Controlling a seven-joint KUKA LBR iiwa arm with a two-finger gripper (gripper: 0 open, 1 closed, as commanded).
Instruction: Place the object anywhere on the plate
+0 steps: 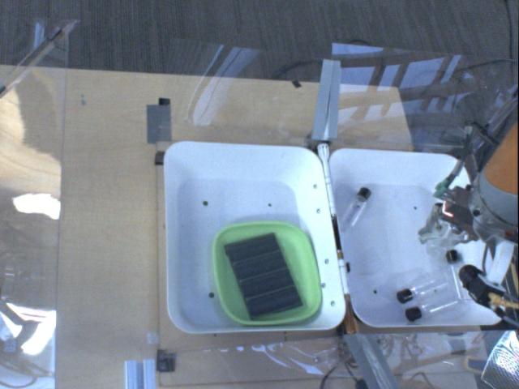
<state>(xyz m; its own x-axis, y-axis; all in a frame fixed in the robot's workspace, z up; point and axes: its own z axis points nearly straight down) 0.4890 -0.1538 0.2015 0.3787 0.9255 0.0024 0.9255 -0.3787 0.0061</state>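
Jaws (442, 227) blurred, over right bin (381, 177); arm cropped.

Two bins side by side on the worktop (97, 241)

Left bin (243, 168): plate (304, 254) toward its front, a ridged slab (263, 275) lying on it. Right bin (389, 173): one vial (358, 205) near its left wall; two more, (420, 289) and (434, 308), apparently side by side, at its front right. Arm (496, 177) over its right edge.
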